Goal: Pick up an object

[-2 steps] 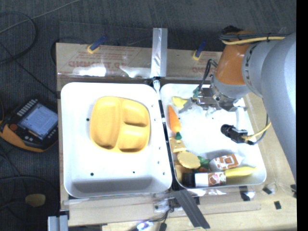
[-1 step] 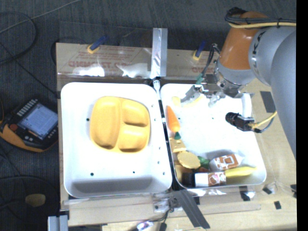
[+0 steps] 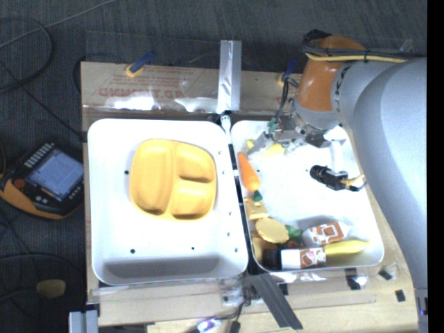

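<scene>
My gripper [image 3: 276, 134] reaches down into the far left corner of the right bin [image 3: 312, 159], below the orange wrist band [image 3: 320, 82]. A small pale yellow object [image 3: 275, 148] lies right under it; whether they touch is unclear. An orange carrot [image 3: 248, 172] lies along the bin's left wall, just left of and nearer than the gripper. Along the near edge sit a round tan and yellow piece [image 3: 270, 230], a dark bottle with a red label [image 3: 300, 258], a small carton [image 3: 325, 234] and a yellow banana [image 3: 350, 248].
The left bin [image 3: 111, 248] holds a yellow divided plate [image 3: 172, 177]. A black fitting with a cable [image 3: 329, 176] hangs over the right bin's middle right. The grey arm [image 3: 392, 137] covers the right side. A handheld device [image 3: 47, 177] lies on the floor at left.
</scene>
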Tool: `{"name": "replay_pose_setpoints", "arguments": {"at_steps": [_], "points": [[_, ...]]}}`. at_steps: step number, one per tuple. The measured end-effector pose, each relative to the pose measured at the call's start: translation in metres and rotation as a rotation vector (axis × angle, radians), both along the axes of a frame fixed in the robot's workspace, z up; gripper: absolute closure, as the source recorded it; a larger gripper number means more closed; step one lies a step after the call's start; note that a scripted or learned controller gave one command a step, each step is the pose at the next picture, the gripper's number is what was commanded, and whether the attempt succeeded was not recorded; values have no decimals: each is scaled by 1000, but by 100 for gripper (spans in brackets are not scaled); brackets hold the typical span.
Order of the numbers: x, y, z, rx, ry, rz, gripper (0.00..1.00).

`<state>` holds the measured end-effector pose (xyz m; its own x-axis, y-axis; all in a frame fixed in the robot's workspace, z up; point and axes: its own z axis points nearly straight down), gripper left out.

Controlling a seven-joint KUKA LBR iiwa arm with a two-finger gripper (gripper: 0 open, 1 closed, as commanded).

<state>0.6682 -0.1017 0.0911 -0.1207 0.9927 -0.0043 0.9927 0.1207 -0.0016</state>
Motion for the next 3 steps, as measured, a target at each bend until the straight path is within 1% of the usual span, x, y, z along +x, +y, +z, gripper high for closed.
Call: {"name": "replay_pose_setpoints", "arguments": {"at_steps": [1,2,3], "points": [[-3,0,7,0,16,0,100],[0,46,92,3,0,-64,100],[-50,-6,100,2,0,113,100]]}}
